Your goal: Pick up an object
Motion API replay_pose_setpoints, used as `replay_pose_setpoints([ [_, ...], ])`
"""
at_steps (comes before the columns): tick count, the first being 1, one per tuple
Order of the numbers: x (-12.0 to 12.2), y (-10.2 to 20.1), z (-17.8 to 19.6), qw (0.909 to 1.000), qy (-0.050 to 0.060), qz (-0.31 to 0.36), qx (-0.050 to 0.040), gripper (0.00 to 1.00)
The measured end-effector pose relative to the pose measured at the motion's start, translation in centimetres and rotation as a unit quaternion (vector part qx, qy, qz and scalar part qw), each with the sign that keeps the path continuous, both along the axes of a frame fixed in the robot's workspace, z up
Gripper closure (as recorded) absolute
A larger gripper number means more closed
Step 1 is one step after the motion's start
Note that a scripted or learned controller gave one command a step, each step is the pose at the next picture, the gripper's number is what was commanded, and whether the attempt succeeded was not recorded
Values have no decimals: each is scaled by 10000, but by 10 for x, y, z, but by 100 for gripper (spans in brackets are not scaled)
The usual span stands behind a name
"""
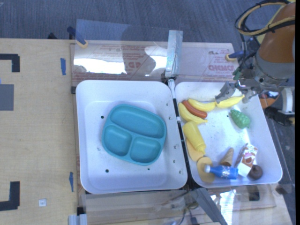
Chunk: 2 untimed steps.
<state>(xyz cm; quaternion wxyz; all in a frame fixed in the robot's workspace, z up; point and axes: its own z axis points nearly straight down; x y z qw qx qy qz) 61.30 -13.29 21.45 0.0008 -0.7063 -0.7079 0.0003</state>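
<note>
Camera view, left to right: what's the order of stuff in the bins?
Teal three-compartment plastic tray in the left white bin → yellow plastic squeeze bottle → blue cylinder-shaped tube → green bumpy toy → dark brown round toy, all four in the right white bin.

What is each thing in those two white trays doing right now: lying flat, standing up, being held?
Teal divided plate: lying flat, right way up, in the left bin.
Banana: lying in the right bin, gripper just above its far end; grasp unclear.
Hot dog: lying flat.
Yellow bottle: on its side.
Blue bottle: on its side.
Green toy: resting, untouched.
</note>
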Motion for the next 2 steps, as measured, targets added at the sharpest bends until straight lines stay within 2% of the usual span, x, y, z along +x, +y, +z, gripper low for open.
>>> replay_pose_setpoints([
  [1,12,33,-115,9983,-61,584,-17,0],
  [2,50,28,-129,9997,-7,243,-6,0],
])
